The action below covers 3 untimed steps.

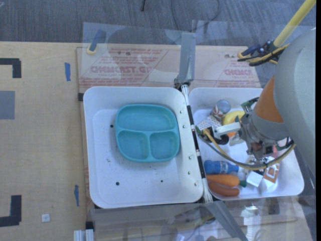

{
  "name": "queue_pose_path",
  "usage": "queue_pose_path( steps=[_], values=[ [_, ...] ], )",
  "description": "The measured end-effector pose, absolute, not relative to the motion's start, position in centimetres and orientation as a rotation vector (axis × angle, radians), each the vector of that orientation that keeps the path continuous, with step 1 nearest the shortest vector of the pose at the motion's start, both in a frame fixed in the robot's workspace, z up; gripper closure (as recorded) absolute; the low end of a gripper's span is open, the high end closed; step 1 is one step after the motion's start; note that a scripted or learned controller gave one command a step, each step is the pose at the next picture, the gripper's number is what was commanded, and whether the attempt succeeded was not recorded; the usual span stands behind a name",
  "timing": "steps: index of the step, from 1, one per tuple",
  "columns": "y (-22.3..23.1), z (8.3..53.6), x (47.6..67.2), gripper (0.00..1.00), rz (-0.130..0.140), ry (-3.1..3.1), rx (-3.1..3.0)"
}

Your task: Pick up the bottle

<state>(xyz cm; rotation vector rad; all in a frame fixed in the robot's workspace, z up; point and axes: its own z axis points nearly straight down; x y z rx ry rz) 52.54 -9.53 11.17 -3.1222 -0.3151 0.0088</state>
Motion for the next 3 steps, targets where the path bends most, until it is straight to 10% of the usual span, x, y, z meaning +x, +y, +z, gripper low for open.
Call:
queue_pose_path(
  steps=[1,2,3],
  values=[
    [-9.44,12.08,52.53,1.0,0.014,-0.32,-3.12],
    [-9.36,12.08,52.53,0.0,0.015,-0.322,-3.119],
    [-9.36,12.08,52.53,0.0,0.015,-0.322,-3.119]
  ],
)
